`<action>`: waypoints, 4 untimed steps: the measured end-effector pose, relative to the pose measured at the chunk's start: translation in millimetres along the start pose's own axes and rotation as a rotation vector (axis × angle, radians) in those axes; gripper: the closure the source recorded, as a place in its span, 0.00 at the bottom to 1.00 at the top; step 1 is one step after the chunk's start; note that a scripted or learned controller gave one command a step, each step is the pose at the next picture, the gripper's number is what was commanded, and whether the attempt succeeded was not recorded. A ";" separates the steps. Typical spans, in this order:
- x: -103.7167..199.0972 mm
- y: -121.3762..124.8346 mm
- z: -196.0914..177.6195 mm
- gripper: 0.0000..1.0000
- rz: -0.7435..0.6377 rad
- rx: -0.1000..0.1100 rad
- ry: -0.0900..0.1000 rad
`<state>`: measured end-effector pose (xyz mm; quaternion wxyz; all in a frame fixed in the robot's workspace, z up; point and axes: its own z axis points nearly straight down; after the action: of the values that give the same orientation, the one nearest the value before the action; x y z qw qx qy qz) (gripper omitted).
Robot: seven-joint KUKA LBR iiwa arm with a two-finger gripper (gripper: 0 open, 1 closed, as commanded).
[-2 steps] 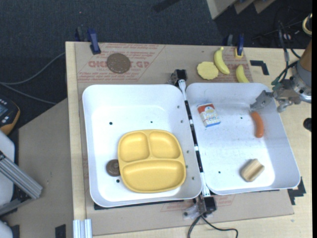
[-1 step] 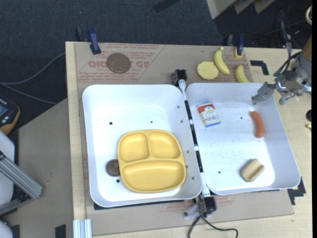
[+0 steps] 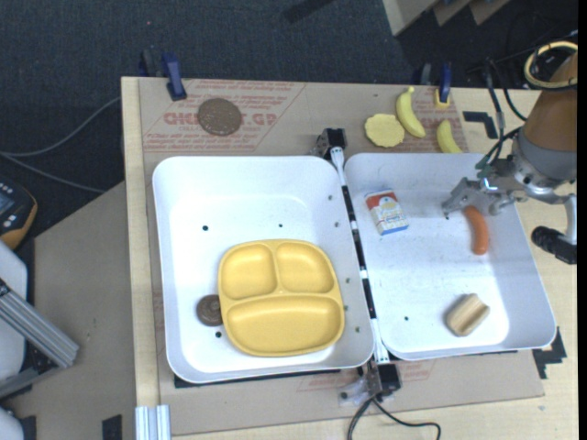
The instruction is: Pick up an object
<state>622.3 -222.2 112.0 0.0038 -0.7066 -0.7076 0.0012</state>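
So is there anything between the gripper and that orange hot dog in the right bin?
Nothing visible stands between them. The gripper hangs just above the upper end of the hot dog in the right bin. The small carton lies off to the left, and the bread roll sits lower down, both apart from it.

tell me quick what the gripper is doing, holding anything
Gripper: over the right bin, just above the sausage; nothing seen held between its fingers, and open or closed cannot be told.
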 end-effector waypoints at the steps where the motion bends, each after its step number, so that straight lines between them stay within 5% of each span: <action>1: 4.7 -3.5 27.2 0.00 -0.004 -0.007 0.007; 3: -0.7 -40.8 -55.1 0.00 0.002 -0.008 -0.004; 4: 6.0 -23.3 31.0 0.00 -0.003 -0.004 0.006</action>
<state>598.8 -216.1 81.3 0.0048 -0.7055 -0.7087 -0.0023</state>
